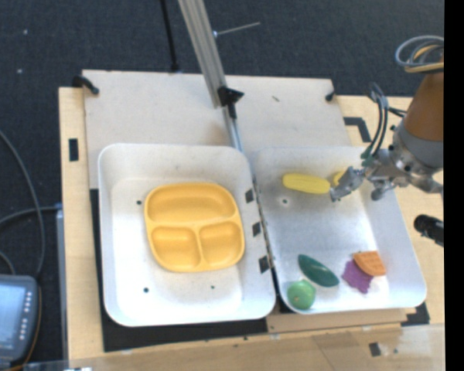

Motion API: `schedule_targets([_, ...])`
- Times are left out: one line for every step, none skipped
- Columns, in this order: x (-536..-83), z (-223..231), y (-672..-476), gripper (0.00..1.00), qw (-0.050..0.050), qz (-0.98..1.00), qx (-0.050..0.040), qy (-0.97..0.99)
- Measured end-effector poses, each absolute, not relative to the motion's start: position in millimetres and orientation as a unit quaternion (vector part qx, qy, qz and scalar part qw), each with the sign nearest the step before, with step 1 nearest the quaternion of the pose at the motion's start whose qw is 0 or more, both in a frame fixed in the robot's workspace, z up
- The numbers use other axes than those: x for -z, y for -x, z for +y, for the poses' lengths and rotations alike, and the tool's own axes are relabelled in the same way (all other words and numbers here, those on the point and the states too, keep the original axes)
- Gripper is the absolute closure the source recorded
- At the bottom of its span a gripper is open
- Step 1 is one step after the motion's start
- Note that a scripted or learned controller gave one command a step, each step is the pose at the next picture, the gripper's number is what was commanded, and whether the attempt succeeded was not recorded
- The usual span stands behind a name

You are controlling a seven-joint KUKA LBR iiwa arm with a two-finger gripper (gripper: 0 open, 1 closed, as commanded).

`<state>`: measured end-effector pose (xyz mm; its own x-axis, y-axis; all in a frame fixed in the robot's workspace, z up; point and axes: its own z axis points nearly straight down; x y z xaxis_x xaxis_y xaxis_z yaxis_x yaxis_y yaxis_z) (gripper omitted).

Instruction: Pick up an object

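End effector [359,181] over right bin [394,238], upper part, just right of corn [306,183]. Fingers spread, nothing between them. Corn lying flat near bin's top wall, closest candidate for pick.

Risks: could clip corn's near end and roll or shove it against wall instead of straddling it. Could close on air if descent lands beside it. Smooth rounded shape likely to slip out of grip.

Hard to make out: fingertip positions blurred against bin floor; height above floor unclear. Arm cut off at right. Purple piece [357,277] partly under orange one [370,263]; both shapes unclear.
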<state>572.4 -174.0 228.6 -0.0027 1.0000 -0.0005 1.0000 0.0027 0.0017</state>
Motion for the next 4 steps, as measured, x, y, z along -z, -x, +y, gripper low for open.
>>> schedule_targets([-228.6,-174.0,-572.4,0.0,0.001,0.708,-0.0006,-0.706])
schedule_targets([-165.8,-176.8,-571.7,0.0,-0.002,0.707,0.002,-0.707])
schedule_targets([-122.2,-175.3,-566.6,0.0,-0.001,0.707,0.0014,-0.708])
schedule_targets([-99.8,-176.3,-566.5,0.0,0.0,0.706,0.0011,-0.708])
